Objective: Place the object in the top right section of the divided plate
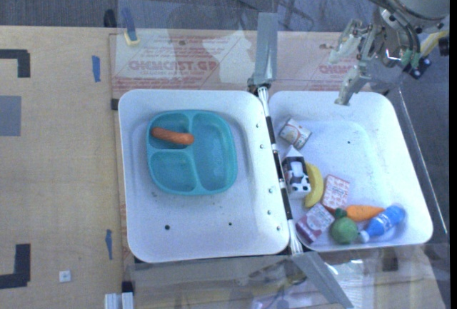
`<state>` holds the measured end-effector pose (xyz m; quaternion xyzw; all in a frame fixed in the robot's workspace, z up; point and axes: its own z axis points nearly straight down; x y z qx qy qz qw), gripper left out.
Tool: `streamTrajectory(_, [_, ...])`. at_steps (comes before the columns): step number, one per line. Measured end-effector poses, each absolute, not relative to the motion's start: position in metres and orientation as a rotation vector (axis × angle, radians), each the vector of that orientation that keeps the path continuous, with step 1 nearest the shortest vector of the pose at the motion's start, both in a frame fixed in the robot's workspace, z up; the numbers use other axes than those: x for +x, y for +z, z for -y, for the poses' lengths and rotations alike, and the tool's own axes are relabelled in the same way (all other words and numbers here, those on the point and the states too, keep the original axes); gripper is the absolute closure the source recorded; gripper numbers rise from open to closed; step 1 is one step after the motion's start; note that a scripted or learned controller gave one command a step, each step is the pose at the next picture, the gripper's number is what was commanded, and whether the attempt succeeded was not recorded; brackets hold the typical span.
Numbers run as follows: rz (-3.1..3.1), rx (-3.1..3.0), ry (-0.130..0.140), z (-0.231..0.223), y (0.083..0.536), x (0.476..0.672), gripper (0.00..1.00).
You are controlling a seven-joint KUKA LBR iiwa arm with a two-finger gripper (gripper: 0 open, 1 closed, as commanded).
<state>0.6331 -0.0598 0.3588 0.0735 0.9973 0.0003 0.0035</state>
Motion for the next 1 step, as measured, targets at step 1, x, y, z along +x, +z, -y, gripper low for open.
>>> streamTrajectory(1, [-3.123,0.223,0.001,0.0819,0.4383,0.6583,0.0])
